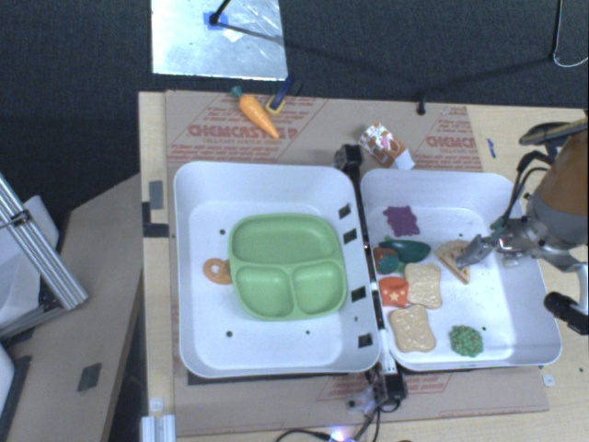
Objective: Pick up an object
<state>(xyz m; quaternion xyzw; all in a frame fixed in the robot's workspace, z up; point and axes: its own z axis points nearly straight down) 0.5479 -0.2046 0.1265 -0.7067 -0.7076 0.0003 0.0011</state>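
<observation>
The right bin (442, 191) holds several toy foods: a purple piece (401, 219), a dark green piece (405, 250), a red star piece (394, 292), two tan crackers (423, 284) (411, 329), a green broccoli-like lump (467, 341) and a tan wedge (451, 258). My gripper (472, 251) reaches in from the right and hovers at the wedge's right edge, low in the bin. No object shows between its tips.
The left bin (198, 247) carries a green sectioned plate (285, 265) and a small orange ring (217, 271). Behind the bins lie a toy carrot (258, 113), a small printed packet (384, 145) and a metal sheet (218, 26).
</observation>
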